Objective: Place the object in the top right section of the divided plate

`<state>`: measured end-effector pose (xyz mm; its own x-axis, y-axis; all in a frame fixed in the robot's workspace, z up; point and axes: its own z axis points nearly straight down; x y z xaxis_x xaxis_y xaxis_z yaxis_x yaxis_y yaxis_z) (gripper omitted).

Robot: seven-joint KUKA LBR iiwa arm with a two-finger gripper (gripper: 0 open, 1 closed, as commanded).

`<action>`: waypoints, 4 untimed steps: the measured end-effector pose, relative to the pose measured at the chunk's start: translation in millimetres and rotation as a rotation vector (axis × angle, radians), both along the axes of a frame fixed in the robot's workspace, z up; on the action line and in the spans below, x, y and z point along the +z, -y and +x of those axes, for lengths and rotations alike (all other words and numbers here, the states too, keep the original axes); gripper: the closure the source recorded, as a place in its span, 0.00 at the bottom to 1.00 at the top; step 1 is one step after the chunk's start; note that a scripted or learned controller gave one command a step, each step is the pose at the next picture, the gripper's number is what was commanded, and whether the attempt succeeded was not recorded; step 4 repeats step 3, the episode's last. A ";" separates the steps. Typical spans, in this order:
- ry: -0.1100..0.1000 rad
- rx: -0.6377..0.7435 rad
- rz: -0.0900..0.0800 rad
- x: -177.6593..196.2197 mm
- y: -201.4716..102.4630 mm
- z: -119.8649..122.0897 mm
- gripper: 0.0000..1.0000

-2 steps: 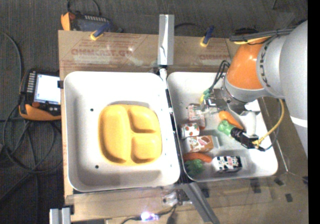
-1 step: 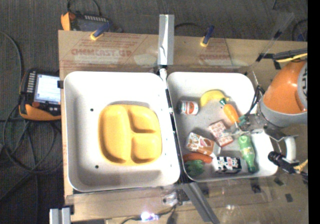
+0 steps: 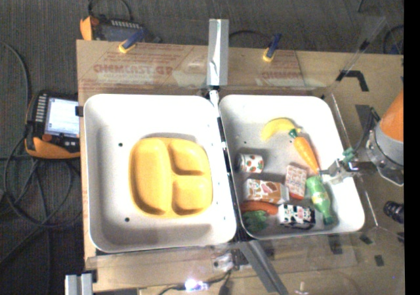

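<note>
Yellow divided plastic plate (image 3: 172, 176) sits bare in the left white bin (image 3: 98, 156); nothing placed yet. Toys, including a green bottle (image 3: 319, 198), lie right of the plate. Gripper (image 3: 342, 167) beside the bottle; grip unreadable.

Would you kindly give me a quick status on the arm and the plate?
Gripper at right bin's right edge, beside green bottle; nothing seen held. Yellow divided plate in left bin, top right section bare. Path clear.
</note>
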<state>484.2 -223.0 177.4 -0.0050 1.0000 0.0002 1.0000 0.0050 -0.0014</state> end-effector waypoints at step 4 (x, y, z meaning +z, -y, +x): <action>0.001 -0.022 -0.003 72.4 -146.1 14.7 1.00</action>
